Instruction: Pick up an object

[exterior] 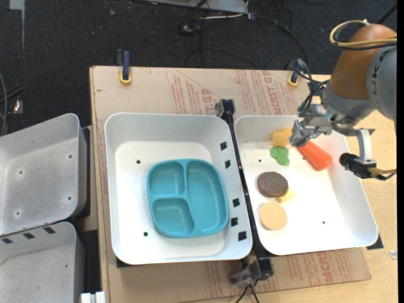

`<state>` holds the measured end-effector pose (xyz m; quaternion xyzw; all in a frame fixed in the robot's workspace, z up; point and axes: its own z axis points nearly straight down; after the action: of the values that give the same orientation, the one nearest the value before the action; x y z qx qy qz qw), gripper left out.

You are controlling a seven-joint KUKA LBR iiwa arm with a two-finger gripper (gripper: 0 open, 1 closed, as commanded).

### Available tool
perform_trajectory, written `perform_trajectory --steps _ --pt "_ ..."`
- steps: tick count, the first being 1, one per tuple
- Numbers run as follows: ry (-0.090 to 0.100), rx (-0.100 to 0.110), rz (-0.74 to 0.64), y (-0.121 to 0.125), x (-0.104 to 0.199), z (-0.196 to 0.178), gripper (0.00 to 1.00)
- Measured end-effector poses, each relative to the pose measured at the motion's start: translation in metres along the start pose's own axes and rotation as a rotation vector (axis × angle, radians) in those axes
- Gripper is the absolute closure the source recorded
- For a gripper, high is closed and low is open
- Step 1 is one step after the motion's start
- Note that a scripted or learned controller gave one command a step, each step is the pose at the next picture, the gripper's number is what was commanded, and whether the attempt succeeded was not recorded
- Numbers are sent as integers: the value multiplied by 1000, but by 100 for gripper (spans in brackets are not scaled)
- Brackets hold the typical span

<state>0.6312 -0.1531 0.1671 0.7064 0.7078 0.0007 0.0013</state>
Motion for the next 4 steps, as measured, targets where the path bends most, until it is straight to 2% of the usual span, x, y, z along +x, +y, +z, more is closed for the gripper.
perform_trajectory --steps 1,2,4 --pt "-1 -2 3 -6 -4 -46 100" --pt "0 1 1 -5 -4 -53 100" --pt "1 4 -3 -15 89 -63 100"
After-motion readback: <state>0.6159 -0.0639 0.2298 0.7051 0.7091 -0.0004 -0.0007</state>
